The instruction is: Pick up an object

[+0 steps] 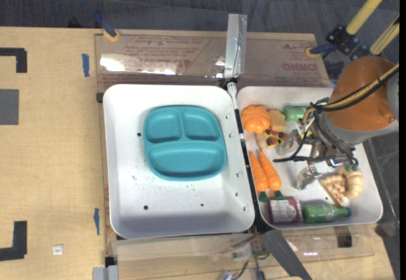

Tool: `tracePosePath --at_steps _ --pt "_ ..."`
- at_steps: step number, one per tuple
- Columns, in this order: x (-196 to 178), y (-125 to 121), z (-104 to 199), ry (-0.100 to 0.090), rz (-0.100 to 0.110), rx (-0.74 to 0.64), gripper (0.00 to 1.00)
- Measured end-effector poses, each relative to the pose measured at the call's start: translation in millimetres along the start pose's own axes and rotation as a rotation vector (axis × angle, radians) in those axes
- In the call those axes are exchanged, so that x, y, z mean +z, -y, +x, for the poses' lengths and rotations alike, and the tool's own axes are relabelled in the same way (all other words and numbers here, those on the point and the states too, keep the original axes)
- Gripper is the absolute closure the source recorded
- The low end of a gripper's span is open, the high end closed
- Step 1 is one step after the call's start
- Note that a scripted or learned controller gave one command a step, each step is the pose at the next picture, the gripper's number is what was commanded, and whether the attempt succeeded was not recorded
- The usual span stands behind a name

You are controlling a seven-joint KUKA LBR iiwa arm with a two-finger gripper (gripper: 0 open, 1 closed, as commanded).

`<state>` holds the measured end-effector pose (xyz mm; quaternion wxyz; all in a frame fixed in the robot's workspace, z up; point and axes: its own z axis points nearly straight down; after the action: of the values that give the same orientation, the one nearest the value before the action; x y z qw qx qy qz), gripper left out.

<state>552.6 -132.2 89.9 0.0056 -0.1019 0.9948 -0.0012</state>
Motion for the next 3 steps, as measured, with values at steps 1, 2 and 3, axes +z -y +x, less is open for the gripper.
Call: tracePosePath --at_steps 1,2,3 --pt "0.3 -27.6 -12.5 0.001 0.001 0.175 0.0" --pt "-0.1 -33.5 17.0 0.004 0.0 0.237 0.0" --pt "-102.3 -31.1 -88.1 0.009 0.0 0.232 0.0"
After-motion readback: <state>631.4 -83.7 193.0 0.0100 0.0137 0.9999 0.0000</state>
